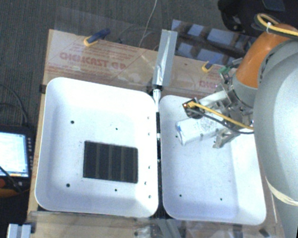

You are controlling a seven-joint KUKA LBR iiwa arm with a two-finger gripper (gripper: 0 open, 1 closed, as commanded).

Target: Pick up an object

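My gripper (200,130) hangs low over the back of the right bin (209,201), wrist bent toward the divider; I cannot tell its state. A pale boxy object (191,131) sits at its tip. A dark ribbed block (111,162) lies in the left bin (68,97).
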